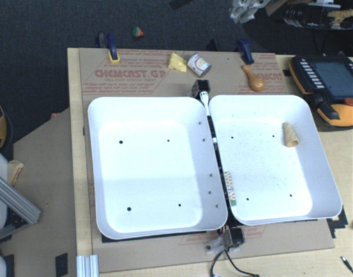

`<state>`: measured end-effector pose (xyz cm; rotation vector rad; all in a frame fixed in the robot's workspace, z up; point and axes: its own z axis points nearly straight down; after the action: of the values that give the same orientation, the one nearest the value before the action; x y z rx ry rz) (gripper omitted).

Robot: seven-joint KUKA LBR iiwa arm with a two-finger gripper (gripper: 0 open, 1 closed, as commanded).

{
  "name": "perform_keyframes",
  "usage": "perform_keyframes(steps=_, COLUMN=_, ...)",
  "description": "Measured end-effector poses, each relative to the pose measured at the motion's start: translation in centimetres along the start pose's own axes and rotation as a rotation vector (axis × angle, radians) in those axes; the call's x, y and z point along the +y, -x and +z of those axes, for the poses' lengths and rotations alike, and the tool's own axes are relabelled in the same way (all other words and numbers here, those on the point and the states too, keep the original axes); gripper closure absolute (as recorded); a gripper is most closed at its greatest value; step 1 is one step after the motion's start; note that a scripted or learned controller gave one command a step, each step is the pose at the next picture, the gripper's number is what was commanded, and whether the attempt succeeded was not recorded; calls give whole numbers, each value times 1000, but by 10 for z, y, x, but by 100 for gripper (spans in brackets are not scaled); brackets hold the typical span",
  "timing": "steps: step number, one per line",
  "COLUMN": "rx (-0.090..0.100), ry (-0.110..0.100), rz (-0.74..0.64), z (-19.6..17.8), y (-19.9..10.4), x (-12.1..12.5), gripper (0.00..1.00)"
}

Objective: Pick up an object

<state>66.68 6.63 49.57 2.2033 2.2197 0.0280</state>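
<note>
Tan cone-shaped object (290, 134) lies alone in the right bin (315, 203), in the far right part of its floor, near the right wall but not touching it.

At the near edge of the bench, black cables (227, 257) run out from under the place where the two bins meet. The left bin (101, 212) and the right bin stand side by side on a brown board (78, 154), and their inner rims touch along a dark seam. On this seam, toward the near end, sits a small printed label (230, 190).

Behind the bins, on the board, lie a yellow piece (177, 62), a small white box (198, 64) just beside it, and a brown wooden item (255, 79) further right. Two blue clamps (112, 47) hold the far edge of the board. A black tablet (329, 77) rests at the far right.

Beyond the board, over the dark carpet, the gripper (248, 3) hangs well apart from the cone. It is small and blurred, so I cannot tell whether it is open or closed; nothing can be seen in its grasp.
</note>
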Motion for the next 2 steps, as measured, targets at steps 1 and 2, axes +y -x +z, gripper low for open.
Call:
perform_keyframes(steps=1, rx=-2, ry=-35, rz=2, z=113, y=-54, x=-4, gripper=100)
perform_keyframes(steps=2, rx=-4, ry=-36, rz=5, z=192, y=-68, x=-54, gripper=100)
